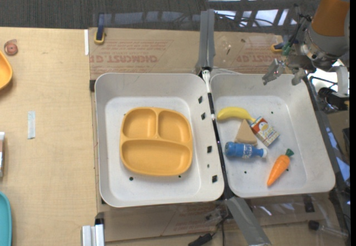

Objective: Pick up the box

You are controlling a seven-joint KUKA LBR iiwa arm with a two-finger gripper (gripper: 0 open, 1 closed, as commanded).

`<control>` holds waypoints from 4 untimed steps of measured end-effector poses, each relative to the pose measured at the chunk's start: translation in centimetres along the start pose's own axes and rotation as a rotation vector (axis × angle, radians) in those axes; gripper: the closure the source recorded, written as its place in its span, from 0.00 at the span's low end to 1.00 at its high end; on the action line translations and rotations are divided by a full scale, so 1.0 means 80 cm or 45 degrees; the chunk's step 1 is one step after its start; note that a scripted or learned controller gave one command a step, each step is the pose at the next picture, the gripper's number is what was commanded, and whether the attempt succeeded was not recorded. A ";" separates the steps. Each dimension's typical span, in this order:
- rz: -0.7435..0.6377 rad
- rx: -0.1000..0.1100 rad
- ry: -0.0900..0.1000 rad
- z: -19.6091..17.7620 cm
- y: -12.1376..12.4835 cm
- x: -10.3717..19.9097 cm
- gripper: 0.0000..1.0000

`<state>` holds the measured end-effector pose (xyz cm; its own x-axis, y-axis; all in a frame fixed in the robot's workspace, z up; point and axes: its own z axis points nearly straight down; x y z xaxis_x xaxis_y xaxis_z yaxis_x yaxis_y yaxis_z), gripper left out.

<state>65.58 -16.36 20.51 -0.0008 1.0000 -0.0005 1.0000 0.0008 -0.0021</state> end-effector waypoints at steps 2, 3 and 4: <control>0.071 -0.003 0.000 0.142 -0.117 0.010 0.00; 0.076 -0.002 0.000 0.131 -0.118 0.008 1.00; -0.002 0.001 -0.001 0.001 -0.100 0.088 1.00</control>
